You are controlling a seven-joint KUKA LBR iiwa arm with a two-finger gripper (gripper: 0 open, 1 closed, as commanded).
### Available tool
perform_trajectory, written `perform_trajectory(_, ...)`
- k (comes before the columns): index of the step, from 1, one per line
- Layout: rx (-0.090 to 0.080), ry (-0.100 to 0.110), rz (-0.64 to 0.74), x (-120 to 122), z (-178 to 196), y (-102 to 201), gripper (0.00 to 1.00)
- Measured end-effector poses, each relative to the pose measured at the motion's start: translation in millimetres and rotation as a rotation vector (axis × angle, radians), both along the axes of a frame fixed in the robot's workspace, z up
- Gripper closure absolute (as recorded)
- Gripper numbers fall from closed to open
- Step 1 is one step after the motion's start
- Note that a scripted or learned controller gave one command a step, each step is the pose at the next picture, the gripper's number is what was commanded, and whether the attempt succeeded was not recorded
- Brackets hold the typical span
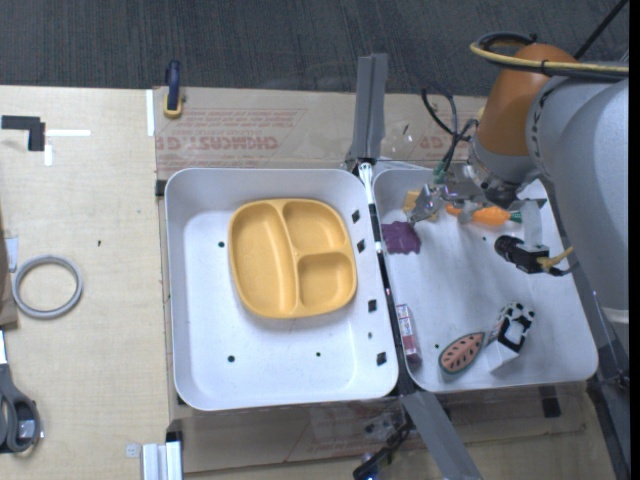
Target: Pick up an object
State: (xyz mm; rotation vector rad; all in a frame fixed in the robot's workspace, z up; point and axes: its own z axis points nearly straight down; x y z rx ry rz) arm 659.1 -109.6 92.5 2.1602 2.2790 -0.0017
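My gripper (436,200) hangs low over the far end of the right bin (560,368), reaching in from the right. Just left of it lies a small yellow piece (412,200), and just right of it an orange carrot-like toy with a green tip (490,215). A purple lump (400,237) rests a little nearer, by the bin's left wall. At the near end lie a watermelon-slice toy (461,352) and a black-and-white object (514,328). Nothing shows clearly between the gripper's tips.
The left bin (190,368) holds a yellow divided plate (293,258). A red-and-white stick (405,325) lies along the right bin's left wall. On the bench at the left sit a grey ring (45,286) and scissors (18,418).
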Motion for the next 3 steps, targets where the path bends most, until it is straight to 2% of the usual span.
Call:
perform_trajectory(1,0.001,0.005,-0.521,-1,0,9,0.0)
perform_trajectory(2,-0.001,0.017,-0.784,-3,-1,-12,0.0)
perform_trajectory(3,-0.001,0.004,-0.901,-51,-1,-42,0.0)
